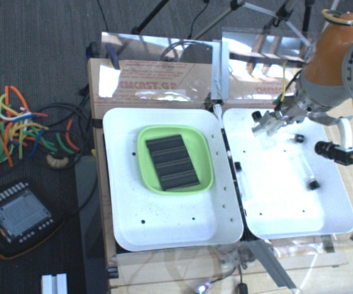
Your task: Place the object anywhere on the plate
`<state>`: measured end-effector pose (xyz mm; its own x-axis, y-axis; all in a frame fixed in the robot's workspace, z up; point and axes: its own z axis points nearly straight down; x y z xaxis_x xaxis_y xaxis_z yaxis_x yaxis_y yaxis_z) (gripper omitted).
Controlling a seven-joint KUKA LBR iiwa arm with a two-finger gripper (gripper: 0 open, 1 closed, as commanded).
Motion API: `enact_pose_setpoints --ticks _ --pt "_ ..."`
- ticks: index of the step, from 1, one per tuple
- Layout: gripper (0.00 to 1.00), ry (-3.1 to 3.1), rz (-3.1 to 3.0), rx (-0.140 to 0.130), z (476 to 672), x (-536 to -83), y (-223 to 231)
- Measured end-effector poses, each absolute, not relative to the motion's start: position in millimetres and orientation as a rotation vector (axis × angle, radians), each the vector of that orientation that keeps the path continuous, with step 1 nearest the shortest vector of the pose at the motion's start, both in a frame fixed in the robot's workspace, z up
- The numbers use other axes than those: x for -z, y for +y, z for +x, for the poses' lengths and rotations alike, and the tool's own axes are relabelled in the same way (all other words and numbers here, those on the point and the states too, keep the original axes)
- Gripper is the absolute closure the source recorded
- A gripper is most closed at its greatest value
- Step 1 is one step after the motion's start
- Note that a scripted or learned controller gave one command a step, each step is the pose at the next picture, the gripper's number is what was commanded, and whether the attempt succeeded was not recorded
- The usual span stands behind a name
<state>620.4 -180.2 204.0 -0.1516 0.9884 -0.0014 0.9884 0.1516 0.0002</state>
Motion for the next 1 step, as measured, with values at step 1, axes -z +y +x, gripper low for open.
enact_pose_setpoints --ticks 1 --pt "0.0 2.383 2.045 0.001 620.5 -204.2 -180.2"
